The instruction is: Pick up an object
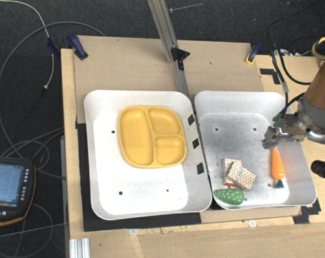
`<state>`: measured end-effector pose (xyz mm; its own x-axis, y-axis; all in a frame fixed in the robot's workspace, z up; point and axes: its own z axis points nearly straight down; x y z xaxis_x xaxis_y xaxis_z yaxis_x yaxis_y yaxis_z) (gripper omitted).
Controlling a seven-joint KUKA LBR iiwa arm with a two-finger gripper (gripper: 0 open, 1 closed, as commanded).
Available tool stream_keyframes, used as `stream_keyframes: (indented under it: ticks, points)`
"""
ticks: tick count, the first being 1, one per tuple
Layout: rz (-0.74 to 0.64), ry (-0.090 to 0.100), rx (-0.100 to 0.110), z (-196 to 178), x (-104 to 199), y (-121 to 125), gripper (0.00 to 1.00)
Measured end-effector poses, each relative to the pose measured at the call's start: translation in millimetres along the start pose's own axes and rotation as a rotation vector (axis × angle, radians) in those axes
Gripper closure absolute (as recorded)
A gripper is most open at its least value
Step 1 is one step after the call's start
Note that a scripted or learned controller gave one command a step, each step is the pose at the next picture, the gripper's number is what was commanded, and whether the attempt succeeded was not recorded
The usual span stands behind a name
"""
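Since my job is to pick up one thing, I look first at the carrot (277,165), which lies in the right bin (227,104), toward the lower right of the frame. My end effector (274,136) hangs just above the carrot's top end, near the right side of the frame. I cannot tell from up here if it is open or closed, and I see nothing held in it.

To do this step well, I think I should line up right over the middle of the carrot, turn so I squeeze across its thin sides, and go down slowly until I am close to the bin floor. The carrot is long, round and looks smooth, so it may roll or slip if I grab too near the tip.

Just left of the carrot sits a small box (239,174) with a checked pattern, flat and hard-edged. A bumpy green toy (230,196) lies at the bin's bottom edge. Both are apart from the carrot, so I have room.

The left bin (98,160) holds a shiny yellow tray (152,135) with three parts. Both bins are white and sit on a wooden surface (125,63).
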<state>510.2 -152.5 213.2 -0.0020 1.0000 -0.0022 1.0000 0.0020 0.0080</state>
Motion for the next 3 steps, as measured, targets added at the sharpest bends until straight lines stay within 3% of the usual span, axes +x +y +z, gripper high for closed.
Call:
stream_keyframes:
  ticks: [1,3]
  points:
    - [0.0,0.001,0.002,-34,0,2,1.0]
    - [-0.005,0.004,0.006,-25,95,42,1.0]
